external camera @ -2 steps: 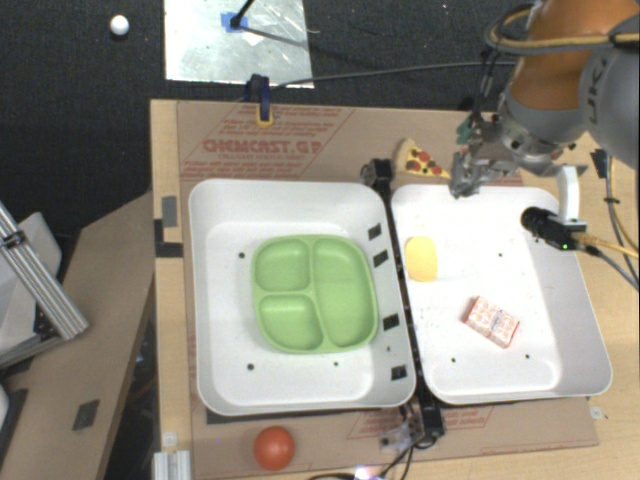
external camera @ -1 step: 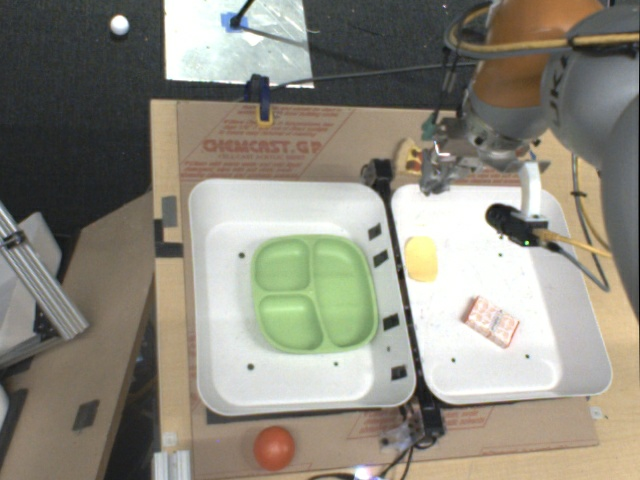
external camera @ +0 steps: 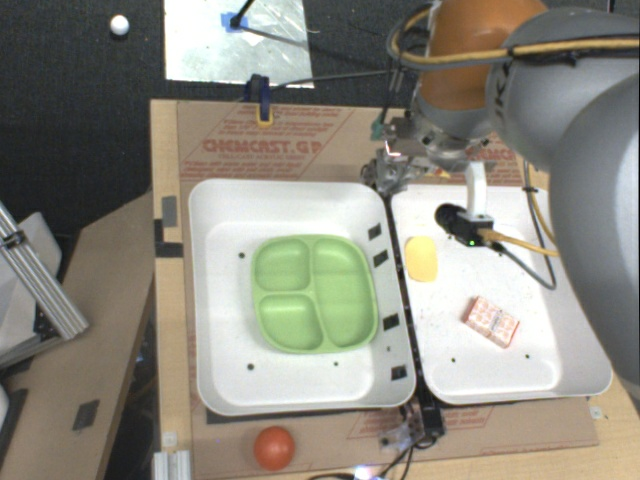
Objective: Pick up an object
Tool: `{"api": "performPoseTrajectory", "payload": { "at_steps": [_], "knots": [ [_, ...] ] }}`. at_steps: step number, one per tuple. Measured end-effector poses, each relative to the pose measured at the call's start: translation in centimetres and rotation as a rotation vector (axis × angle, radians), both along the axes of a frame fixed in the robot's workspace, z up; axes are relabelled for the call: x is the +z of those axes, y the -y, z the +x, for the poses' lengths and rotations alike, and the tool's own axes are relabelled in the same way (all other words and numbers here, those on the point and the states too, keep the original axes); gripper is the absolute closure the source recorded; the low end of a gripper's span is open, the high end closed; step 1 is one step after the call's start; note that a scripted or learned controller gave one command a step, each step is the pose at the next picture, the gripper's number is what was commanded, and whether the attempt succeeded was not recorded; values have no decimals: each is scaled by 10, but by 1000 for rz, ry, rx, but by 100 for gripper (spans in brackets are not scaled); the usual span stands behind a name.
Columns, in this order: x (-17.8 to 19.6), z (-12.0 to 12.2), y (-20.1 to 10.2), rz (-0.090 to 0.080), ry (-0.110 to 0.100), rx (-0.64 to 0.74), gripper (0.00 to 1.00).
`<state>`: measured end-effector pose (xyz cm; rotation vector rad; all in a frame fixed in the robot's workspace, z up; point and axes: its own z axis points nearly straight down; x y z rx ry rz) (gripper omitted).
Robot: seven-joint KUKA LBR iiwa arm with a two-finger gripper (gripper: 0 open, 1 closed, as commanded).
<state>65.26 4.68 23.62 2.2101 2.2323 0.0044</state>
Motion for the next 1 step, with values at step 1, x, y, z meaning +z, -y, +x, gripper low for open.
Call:
{"api": "performPoseTrajectory", "payload": {
  "at_steps": [1],
  "knots": [
    [-11, -3, -57, 1, -1, 0, 100]
  ]
}}
